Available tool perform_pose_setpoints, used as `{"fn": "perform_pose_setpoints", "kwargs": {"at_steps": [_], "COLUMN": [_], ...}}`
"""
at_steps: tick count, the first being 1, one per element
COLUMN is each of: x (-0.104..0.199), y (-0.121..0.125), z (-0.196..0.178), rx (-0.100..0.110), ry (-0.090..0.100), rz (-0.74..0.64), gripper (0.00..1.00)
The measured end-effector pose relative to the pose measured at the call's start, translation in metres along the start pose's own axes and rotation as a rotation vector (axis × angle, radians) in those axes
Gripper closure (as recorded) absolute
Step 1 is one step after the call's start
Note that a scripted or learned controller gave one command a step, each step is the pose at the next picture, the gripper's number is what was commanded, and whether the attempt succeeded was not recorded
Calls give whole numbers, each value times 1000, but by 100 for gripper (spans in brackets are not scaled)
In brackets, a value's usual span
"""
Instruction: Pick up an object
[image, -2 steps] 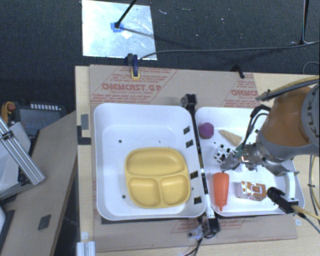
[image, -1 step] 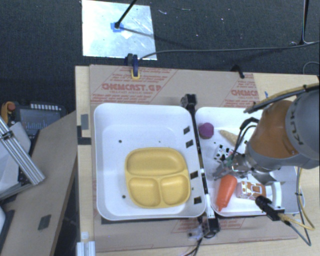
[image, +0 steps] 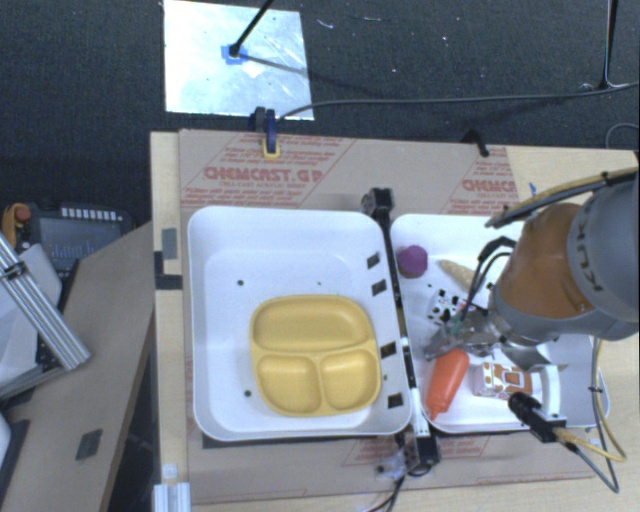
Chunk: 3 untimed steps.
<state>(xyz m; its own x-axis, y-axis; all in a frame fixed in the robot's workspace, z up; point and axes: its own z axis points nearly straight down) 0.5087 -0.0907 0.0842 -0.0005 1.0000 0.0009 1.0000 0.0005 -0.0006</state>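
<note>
Left of the pincer (image: 447, 340), across the divider, we record the left bin (image: 225, 270) holding a yellow compartment tray (image: 313, 353), and the pincer itself is lowered into the right bin (image: 470, 225). Just below the pincer, nearly touching it, we note an orange carrot (image: 446, 382) lying free on the bin floor, with a white-and-orange packet (image: 515, 380) to its right. Above the pincer sit a purple ball (image: 412, 260) and a pale beige piece (image: 458, 270); whether the pincer is wide or narrow we cannot tell.
</note>
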Motion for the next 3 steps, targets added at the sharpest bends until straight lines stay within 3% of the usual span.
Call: {"fn": "perform_pose_setpoints", "kwargs": {"at_steps": [1,3], "x": [0,-8], "y": [1,-8], "z": [-11,-133], "rx": [-2,-8], "ry": [0,-2], "rz": [0,-3], "gripper": [100,100]}}
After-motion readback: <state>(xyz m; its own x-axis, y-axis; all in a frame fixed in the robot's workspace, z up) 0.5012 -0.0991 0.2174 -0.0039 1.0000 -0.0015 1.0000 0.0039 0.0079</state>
